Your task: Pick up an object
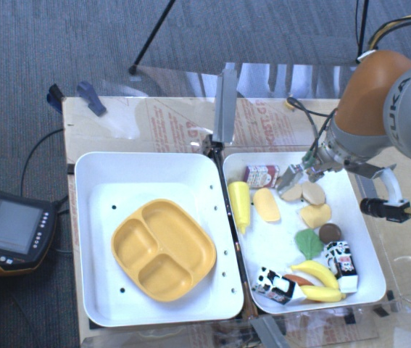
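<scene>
Nearest the camera, a black-and-white cow-print carton (274, 286) and two bananas (317, 275) lie at the right bin's (374, 263) front edge. Its print is too small to read. Farther back, the end effector (297, 177) hangs with fingers apart beside tan biscuits (312, 193), holding nothing. Red lettering on the worktop (169, 125) is upside down.

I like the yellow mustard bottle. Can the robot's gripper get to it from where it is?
Probably yes. The gripper hovers in the same right bin as the mustard bottle, which lies against the bin's left wall with nothing on top. Only the yellow oval piece lies between them, low and flat.
</scene>
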Controlling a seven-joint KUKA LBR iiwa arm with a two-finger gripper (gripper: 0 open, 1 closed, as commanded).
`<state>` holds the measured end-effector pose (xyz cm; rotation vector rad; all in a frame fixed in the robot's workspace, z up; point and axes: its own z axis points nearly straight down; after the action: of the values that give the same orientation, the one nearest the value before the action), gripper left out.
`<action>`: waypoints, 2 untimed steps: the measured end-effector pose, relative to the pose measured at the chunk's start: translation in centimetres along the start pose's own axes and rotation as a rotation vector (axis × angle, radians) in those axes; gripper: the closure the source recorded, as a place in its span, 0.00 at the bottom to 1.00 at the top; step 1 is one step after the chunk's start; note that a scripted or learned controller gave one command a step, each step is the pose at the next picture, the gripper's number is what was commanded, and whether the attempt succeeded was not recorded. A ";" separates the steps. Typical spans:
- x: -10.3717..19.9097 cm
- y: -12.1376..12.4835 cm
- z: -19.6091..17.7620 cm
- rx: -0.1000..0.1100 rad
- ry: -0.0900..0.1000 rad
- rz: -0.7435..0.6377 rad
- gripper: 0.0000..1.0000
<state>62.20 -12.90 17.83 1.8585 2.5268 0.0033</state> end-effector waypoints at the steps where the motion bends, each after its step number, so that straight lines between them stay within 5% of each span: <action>1: -0.1 2.3 8.2 0.006 0.004 -0.030 0.00; 2: 2.0 -1.7 0.5 0.002 0.002 -0.083 0.00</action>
<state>59.95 -11.52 17.35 1.7533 2.6036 0.0025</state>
